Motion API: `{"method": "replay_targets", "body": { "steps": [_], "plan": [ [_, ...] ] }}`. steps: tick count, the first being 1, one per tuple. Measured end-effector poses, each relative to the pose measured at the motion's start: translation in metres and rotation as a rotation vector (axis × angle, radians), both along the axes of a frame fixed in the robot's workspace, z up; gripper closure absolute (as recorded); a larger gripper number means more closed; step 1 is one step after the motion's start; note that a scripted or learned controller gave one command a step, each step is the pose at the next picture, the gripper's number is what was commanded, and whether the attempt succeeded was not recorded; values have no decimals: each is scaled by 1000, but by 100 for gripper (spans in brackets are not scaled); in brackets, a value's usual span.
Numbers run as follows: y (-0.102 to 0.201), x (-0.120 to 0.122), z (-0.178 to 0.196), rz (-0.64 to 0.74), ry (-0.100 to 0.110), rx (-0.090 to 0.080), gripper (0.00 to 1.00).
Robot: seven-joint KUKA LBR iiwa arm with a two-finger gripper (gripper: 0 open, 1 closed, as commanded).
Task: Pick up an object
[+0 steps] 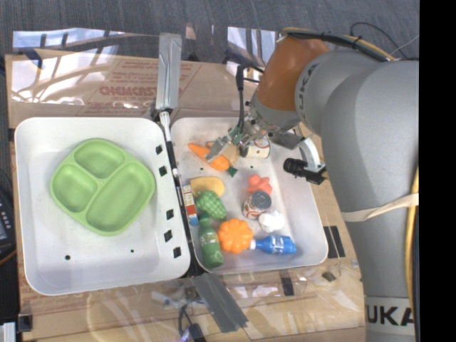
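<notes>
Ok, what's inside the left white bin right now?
A green three-compartment plastic plate lies in the left white bin. Whatever is under the plate is covered.

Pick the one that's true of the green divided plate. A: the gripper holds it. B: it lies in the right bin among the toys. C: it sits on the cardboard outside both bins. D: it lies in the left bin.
D: the green divided plate lies flat on the floor of the left bin, while the gripper is over the right bin.
</notes>
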State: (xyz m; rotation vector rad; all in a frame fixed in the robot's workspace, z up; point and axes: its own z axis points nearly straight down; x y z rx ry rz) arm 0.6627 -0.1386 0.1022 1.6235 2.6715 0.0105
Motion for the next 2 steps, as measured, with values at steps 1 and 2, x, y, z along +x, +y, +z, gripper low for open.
{"method": "replay_targets", "body": {
  "steps": [1,2],
  "plan": [
    [40,-1,-1,39,1,-2,0],
    [-21,-5,52,-53,15,1,0]
  ]
}}
